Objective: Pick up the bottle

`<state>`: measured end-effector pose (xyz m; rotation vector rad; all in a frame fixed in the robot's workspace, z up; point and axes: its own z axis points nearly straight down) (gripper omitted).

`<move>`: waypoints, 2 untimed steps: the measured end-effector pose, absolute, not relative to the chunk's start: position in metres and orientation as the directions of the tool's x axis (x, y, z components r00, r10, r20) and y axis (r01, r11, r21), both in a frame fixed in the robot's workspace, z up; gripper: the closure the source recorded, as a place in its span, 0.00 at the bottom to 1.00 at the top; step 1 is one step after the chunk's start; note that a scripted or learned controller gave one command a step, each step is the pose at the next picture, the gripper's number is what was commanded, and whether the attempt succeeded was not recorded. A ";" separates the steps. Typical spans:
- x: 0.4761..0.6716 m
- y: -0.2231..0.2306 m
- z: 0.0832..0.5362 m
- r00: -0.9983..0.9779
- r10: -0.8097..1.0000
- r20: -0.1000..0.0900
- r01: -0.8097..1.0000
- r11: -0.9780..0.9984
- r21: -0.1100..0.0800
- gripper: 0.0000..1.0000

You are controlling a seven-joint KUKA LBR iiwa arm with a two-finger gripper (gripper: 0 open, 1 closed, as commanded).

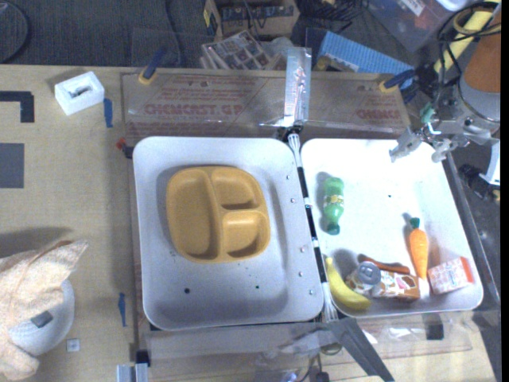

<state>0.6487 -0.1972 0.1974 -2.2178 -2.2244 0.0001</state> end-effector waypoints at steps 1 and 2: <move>0.600 -0.107 0.094 -0.119 0.993 -0.003 0.993 0.119 0.004 0.00; 0.530 -0.101 0.089 -0.178 0.984 -0.001 0.984 0.178 0.007 0.00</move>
